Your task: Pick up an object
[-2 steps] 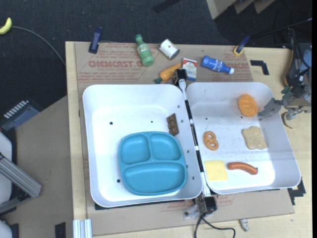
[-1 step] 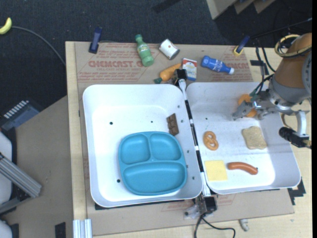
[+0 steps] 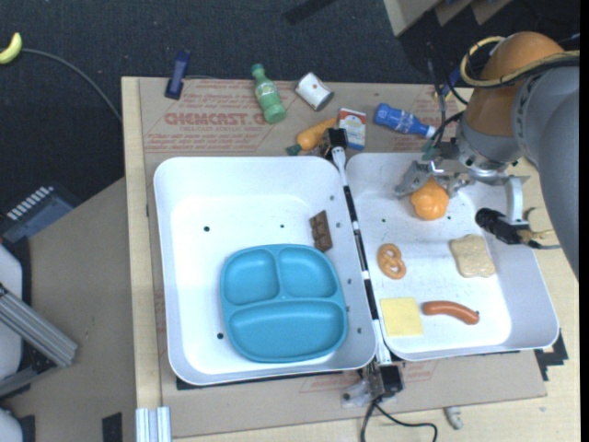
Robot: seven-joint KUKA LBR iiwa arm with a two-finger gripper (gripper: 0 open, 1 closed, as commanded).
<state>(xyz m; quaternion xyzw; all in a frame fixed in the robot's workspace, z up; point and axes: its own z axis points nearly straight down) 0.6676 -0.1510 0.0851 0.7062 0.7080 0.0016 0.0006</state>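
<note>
Nearest you, at the six o'clock end of the right bin (image 3: pixel 543 325), a yellow cheese slice (image 3: pixel 401 317) is lying flat, with a sausage (image 3: pixel 450 312) just beside it at its three o'clock. Going further in, you are seeing a pretzel (image 3: pixel 391 260) near the divider and a slice of bread (image 3: pixel 473 256) at its three o'clock, well apart from it. In the left bin (image 3: pixel 184 201) a blue divided plate (image 3: pixel 282 301) is sitting toward six o'clock, and a small brown chocolate piece (image 3: pixel 320 230) is lying at its twelve o'clock, close to the divider. Further still, at the right bin's twelve o'clock end, an orange (image 3: pixel 429 201) is resting right under the gripper (image 3: pixel 431 173), which is reaching in from three o'clock; its metal tips are sitting at the fruit's upper edge, but you cannot tell whether they are spread or closed around it. Beyond the bins, a green bottle (image 3: pixel 269 95), a blue bottle (image 3: pixel 402 120) and a small white can (image 3: pixel 313 90) are lying on the cardboard (image 3: pixel 212 116).
</note>
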